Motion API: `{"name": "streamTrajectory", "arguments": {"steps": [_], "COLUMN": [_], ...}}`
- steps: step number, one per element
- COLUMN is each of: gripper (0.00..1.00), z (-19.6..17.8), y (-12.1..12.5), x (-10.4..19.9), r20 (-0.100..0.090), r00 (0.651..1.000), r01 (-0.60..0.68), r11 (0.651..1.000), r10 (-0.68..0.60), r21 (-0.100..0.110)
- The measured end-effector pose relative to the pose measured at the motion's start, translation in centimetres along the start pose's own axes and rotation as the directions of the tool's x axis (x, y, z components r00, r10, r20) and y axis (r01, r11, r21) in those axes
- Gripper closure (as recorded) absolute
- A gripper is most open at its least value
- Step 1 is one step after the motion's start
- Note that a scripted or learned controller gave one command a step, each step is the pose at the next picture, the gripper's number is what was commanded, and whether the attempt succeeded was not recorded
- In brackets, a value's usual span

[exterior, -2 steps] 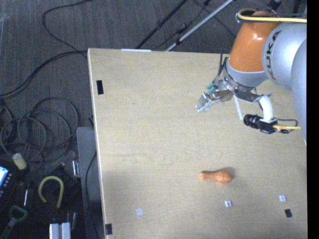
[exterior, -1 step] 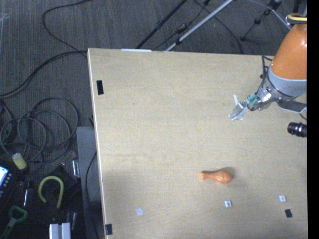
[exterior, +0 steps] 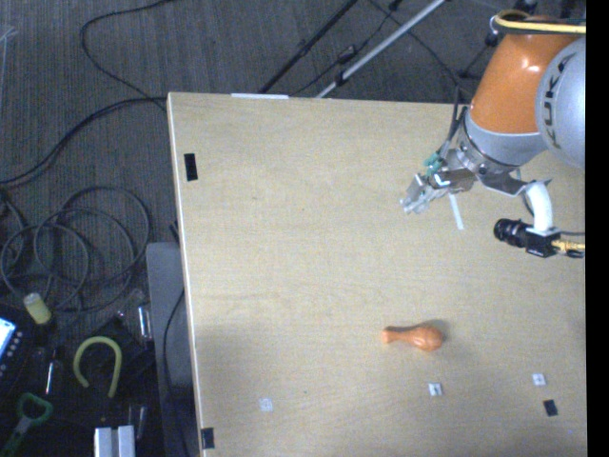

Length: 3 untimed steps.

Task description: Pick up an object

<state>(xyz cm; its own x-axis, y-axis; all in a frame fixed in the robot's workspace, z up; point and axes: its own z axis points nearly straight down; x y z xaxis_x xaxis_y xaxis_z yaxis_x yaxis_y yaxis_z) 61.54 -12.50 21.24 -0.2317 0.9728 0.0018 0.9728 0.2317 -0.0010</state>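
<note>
Markers dot the nearest strip of the tan board [exterior: 285,284]: two small white squares [exterior: 435,388], one small dark square [exterior: 550,407] right of them, and one black tab [exterior: 207,437] at the board's left edge. Just beyond them lies the single orange object [exterior: 416,336], alone on the bare surface in the near right part of the board. It is pear-shaped, and its long axis runs almost straight left to right. The thin neck points left and the rounded bulb sits at the right, a touch lower than the neck. Nothing touches it. Farther back and slightly to the right, well apart from the orange object, the gripper [exterior: 419,194] hangs over the board with its tip aimed left and a little down. It is too small and blurred to tell whether it is wide or narrow, and nothing can be made out in it. Behind it rises the one arm [exterior: 519,93], its orange band broad and bright, with a short black cylinder [exterior: 519,231] sticking out below the wrist. A second black tab [exterior: 191,167] marks the far left edge of the board. On the dark floor to the left lie looped cables [exterior: 76,246] and one green hook [exterior: 95,362], and past the board's far edge two pale rods [exterior: 400,27] slant across.
</note>
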Motion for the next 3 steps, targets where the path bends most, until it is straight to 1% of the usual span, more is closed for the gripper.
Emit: {"name": "streamTrajectory", "arguments": {"steps": [1, 2, 3], "gripper": [1.00, 1.00, 1.00], "z": [1.6, 0.6, 2.5], "y": [2.6, 1.1, 1.8], "x": [-0.1, 0.5, -5.2], "r20": [0.004, 0.000, 0.005], "r00": [0.975, 0.999, 0.992], "r01": [0.222, 0.039, 0.125], "r11": [0.975, 0.999, 0.992], "r10": [-0.222, -0.039, -0.125], "r21": [0.001, 0.000, 0.001]}}
